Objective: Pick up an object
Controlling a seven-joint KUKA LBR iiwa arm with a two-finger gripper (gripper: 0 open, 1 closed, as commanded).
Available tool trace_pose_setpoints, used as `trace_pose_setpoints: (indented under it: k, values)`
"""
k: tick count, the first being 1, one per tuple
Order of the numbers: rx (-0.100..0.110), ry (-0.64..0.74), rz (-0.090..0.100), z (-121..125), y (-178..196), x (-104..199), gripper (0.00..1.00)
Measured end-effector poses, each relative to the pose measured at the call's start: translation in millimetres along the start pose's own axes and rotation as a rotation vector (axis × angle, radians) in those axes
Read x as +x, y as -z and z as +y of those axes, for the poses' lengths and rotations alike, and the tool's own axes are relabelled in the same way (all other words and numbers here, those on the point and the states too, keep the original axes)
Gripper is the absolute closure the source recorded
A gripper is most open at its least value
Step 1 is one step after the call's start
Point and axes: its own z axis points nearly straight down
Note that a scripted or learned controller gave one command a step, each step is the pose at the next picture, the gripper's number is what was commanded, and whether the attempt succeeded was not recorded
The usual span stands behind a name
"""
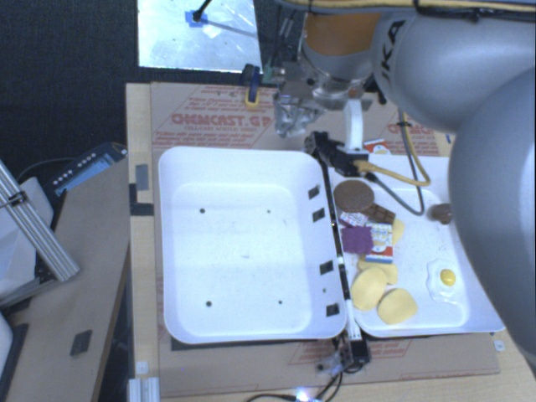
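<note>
One fixed camera above the bench looks down at a slant on both white bins (243,162), close enough that the arm (452,65) crowds its upper right.

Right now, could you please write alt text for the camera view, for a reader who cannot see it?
A grey robot arm with an orange band reaches in from the right, above two white bins. The right bin holds small toy foods: a brown disc, a purple piece, yellow pieces and a fried egg. The left bin sits beside it.
</note>
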Motion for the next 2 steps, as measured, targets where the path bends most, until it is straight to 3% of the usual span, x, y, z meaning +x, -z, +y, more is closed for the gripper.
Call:
trace_pose_setpoints:
  k: [1, 2]
  values:
    - [0.018, 0.005, -0.003, -66.8, -71.6, 63.7, 1.0]
    - [-0.01, 0.001, 0.002, -26.8, 64.2, 86.1, 1.0]
